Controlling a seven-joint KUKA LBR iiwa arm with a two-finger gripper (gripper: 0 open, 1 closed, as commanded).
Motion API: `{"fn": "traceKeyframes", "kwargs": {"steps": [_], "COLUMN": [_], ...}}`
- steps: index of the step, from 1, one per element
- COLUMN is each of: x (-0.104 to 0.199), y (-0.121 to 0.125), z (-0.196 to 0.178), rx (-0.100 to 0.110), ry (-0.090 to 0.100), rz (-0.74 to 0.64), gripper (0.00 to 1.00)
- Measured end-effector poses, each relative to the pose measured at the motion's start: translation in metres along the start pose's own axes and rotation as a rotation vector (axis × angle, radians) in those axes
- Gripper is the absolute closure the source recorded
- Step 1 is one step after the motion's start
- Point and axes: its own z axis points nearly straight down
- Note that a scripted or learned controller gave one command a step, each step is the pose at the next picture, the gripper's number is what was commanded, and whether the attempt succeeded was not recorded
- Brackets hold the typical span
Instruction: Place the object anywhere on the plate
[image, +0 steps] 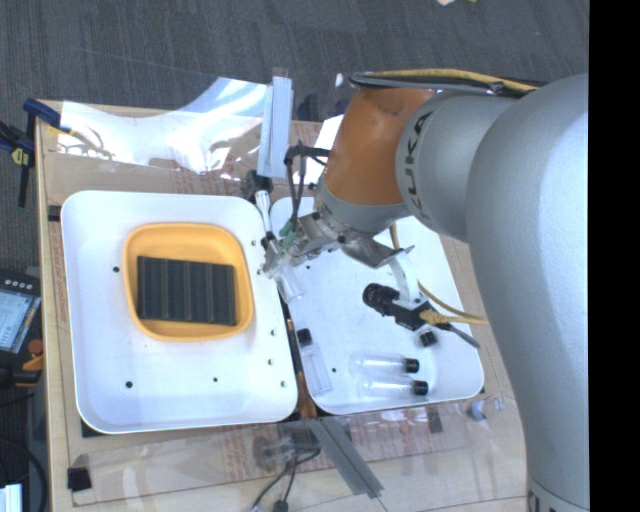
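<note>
Just below my fingers, in the right bin (455, 385), lie two clear vials (385, 372) with black caps; whether I am spread or closed, I cannot tell. They look light, stiff and slippery, so I judge mid-body best. The yellow plate (185, 245) sits well off in the left bin (100, 400).

The arm (470, 130) runs off the right and bottom edges and covers the top half of the right bin (450, 385). The tool (283, 250) is mostly buried under the wrist, so its fingers can't be made out. The clear tubes (388, 372) nearly vanish against the white. A gadget (15, 320) is cropped at the left edge.
</note>
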Motion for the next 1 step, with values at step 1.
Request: {"fn": "traceKeyframes", "kwargs": {"steps": [1], "x": [-0.0004], "y": [0.0], "z": [-0.0003], "rx": [0.0], "ry": [-0.001], "rz": [0.0], "gripper": [0.0]}}
